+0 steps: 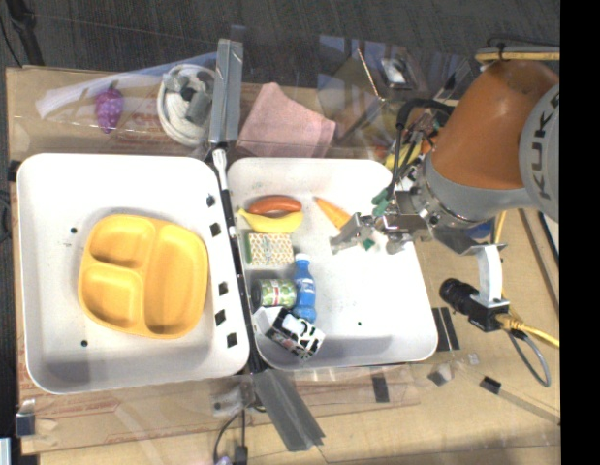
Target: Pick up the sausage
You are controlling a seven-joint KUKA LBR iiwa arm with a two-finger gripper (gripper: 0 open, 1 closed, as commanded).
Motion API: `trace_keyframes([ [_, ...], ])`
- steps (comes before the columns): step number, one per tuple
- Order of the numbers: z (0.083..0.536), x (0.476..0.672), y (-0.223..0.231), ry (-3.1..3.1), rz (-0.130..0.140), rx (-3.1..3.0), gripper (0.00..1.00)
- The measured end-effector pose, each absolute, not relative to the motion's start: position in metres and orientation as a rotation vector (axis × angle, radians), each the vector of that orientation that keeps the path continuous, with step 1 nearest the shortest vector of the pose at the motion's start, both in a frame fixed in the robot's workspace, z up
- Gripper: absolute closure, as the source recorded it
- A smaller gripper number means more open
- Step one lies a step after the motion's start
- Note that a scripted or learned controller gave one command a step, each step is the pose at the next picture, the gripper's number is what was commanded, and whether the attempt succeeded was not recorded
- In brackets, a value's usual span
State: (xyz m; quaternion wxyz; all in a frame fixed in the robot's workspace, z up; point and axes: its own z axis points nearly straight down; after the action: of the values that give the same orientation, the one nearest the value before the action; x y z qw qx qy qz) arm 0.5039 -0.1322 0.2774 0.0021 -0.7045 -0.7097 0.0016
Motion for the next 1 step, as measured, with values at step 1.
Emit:
trace_keyframes([
  [1,0.1178,0.5071,-0.1354,-2.449,-0.02,-1.993,0.0],
])
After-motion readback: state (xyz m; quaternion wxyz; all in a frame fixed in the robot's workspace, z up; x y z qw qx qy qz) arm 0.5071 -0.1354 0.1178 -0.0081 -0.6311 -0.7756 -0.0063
